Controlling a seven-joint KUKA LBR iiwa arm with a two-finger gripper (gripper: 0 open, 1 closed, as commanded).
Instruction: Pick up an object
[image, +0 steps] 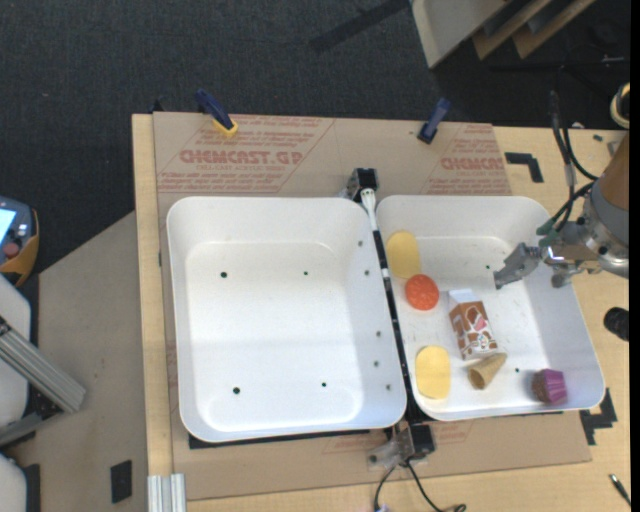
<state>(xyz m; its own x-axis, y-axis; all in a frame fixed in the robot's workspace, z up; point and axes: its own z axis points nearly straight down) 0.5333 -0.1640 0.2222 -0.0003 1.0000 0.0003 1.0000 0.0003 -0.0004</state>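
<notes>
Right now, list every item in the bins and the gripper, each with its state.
gripper: above right bin, holding nothing visible
upper yellow piece: lying by the divider
orange ball: resting loose
brown packet: lying flat
lower yellow piece: lying flat
cone: on its side
purple object: near bin corner

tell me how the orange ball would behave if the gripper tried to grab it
The orange ball looks round and smooth, so it would probably roll if nudged and might squirt out of a loose pinch. It lies close to the bin's left wall, which may crowd the gripper. It seems small, likely light.
</notes>
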